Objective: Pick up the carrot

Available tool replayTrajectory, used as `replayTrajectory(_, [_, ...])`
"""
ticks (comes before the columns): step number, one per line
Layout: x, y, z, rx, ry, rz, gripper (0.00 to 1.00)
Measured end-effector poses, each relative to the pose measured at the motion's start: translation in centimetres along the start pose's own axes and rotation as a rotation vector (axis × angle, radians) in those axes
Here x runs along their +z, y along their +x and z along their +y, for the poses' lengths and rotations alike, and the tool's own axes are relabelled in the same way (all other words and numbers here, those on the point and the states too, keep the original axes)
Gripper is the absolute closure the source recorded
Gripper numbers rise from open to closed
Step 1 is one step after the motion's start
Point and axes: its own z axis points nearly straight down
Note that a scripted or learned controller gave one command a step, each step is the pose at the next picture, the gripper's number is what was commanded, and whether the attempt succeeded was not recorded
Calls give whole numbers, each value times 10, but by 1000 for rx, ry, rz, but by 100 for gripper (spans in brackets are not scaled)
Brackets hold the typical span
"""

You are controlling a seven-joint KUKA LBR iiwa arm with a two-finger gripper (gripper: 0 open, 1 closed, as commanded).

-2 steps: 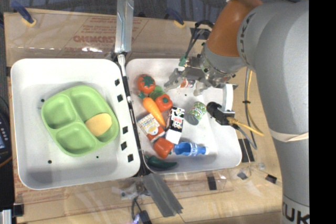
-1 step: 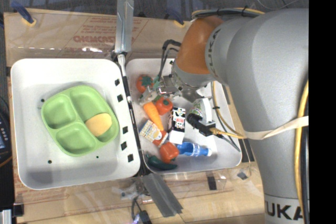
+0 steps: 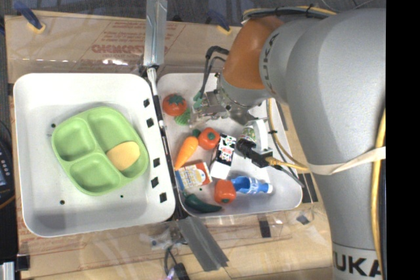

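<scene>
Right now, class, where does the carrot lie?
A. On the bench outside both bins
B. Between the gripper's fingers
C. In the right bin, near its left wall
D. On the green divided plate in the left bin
C: the carrot lies on the floor of the right bin, close to its left wall, while the green divided plate sits in the left bin.

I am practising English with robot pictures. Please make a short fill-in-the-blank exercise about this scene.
1. The carrot lies in the ____ bin.
2. The green plate holds a ____ object.
3. The blue bottle lies near the ____ edge of its bin.

Missing words: right; yellow; front
</scene>
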Motion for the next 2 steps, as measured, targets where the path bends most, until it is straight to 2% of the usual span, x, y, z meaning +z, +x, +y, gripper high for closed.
replayTrajectory(1, [-79, -18, -11, -67, -4, -1, 100])
replayTrajectory(2, [-108, -52, 6, 276, -3, -1, 100])
